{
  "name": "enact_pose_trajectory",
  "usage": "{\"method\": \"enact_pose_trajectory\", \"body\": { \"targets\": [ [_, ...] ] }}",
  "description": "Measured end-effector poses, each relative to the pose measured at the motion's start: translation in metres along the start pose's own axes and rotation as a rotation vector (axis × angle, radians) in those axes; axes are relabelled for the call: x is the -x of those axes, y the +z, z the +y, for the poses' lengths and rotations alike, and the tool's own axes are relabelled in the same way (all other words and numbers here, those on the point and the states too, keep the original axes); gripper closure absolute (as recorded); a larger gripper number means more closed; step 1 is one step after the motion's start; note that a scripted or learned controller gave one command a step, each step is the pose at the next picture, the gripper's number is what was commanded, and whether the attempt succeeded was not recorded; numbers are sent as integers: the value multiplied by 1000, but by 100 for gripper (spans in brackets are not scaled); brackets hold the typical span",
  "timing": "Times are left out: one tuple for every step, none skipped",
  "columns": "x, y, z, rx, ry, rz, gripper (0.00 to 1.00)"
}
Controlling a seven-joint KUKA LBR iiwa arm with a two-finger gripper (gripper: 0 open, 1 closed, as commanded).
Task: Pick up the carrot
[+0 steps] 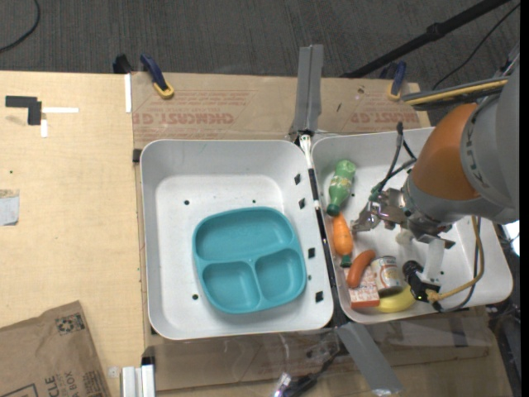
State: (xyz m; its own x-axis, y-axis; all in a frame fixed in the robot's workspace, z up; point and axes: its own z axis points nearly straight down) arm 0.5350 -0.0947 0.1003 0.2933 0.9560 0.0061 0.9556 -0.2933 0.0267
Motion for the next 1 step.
{"method": "enact_pose_trajectory", "body": {
  "targets": [
    [0,-8,1,-4,-1,0,100]
  ]
}}
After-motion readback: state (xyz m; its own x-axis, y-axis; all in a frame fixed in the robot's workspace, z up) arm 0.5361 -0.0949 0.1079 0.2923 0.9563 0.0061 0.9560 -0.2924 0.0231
